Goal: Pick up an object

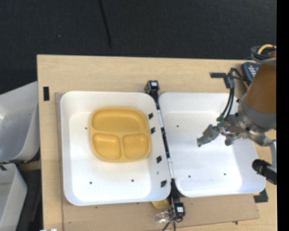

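Note:
A yellow divided plate (120,134) with three compartments lies flat in the left bin (77,177), toward its upper middle. My gripper (206,137) hangs over the right bin (207,177), in its right half, pointing left and down. It is well apart from the plate, with the divider between the bins lying in between. Nothing shows in the gripper. The arm's orange band (262,88) rises at the right edge.
A black-marked divider rail (163,143) runs between the two bins. A small yellow item (159,204) peeks out below the bins' front edge. Cables (229,95) hang beside the wrist. White containers (9,129) stand off the bench at left.

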Controlling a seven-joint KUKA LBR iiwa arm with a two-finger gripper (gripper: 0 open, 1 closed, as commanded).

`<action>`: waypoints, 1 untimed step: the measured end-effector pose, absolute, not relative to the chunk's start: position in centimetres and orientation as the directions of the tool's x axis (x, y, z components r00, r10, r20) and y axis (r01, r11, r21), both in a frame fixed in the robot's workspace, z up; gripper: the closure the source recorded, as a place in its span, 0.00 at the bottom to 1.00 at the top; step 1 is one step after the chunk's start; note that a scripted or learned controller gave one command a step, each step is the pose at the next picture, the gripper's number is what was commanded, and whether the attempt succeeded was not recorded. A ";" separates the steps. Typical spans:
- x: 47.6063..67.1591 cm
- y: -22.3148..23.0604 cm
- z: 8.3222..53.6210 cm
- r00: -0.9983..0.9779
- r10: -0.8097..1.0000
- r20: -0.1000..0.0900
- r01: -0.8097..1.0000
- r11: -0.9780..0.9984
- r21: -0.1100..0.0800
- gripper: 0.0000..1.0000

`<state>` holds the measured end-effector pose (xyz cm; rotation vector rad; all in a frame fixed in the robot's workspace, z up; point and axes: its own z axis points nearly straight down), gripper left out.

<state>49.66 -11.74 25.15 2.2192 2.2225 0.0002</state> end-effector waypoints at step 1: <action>49.7 -11.8 26.2 -0.002 1.000 -0.001 1.000 0.002 0.002 1.00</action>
